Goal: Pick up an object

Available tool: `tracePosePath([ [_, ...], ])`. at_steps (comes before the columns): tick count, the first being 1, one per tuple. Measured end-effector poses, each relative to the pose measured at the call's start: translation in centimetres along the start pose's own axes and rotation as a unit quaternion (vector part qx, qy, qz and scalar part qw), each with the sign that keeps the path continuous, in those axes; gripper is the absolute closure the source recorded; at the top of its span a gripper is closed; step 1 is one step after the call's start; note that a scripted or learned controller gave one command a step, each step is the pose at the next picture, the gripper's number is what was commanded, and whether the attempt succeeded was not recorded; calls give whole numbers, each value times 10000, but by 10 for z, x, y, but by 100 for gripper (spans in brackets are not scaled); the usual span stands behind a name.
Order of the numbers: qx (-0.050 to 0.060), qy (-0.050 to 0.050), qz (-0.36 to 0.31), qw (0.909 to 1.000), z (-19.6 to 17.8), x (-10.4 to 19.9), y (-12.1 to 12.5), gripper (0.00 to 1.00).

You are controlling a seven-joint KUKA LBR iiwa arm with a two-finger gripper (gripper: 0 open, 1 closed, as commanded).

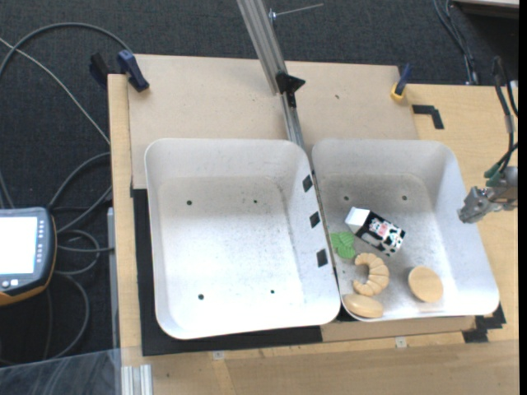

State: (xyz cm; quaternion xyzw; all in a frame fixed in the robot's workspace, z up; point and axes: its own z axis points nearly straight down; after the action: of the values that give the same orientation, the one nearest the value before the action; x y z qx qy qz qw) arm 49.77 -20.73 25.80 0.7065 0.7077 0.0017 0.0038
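Observation:
The right bin holds several small items near its front. A white and black patterned box lies tilted, with a green piece just to its left. In front of them sit a tan croissant shape, an oval bread roll at the front rim, and a round tan disc. My gripper hangs over the right bin's right rim, well to the right of the box and apart from every item. Nothing is seen in it.
The left bin stands beside the right one, with a slanted metal rail running from the back down between them. Blue and yellow clamps sit on the bench's back edge. A tablet lies off the bench at far left.

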Motion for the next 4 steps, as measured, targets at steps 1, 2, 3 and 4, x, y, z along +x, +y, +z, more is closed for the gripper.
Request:
tracePosePath([
  [1,35,28,-24,10000,-6,49,2,100],
  [2,42,36,-28,10000,-11,104,4,100],
  [3,54,35,-27,10000,5,159,8,100],
  [4,51,28,-22,10000,8,202,13,100],
])
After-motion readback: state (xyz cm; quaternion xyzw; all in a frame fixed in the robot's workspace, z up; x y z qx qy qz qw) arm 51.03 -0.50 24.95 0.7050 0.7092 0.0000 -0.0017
